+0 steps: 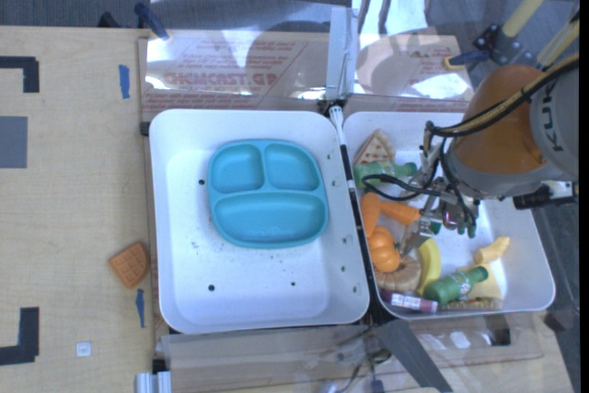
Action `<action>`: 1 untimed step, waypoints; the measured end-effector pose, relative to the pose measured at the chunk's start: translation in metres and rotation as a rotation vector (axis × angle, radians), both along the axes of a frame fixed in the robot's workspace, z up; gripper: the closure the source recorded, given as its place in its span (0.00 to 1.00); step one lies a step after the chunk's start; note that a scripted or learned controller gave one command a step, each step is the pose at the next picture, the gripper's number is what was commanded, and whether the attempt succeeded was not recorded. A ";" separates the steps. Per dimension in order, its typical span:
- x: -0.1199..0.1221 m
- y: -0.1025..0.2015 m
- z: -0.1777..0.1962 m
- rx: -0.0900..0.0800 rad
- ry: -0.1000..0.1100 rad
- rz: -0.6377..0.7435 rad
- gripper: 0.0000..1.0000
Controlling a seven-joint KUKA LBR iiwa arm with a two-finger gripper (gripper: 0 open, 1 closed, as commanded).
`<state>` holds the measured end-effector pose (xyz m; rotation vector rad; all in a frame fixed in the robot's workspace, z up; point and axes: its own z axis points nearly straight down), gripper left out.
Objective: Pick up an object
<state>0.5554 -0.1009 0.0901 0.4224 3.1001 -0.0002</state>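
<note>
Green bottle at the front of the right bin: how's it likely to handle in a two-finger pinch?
The green bottle lies on its side, so a nudge would probably roll it. Its rounded body looks smooth, so it may slip from the fingers. It lies against a banana and a yellow piece, which would likely shift with it.

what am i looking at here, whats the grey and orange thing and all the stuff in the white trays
One camera looks down at a slant on a bench. The grey and orange thing is a robot arm reaching in from the right; its job is to pick up an object. At its tip is a gripper, lowered into the right bin among toy food: a carrot, a banana, a green bottle. I cannot tell whether it holds anything. The left bin holds a blue divided plate. A waffle toy lies on the bench outside.
</note>
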 end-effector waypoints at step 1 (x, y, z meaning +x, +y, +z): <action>-0.057 -0.003 0.001 -0.003 -0.010 -0.006 0.00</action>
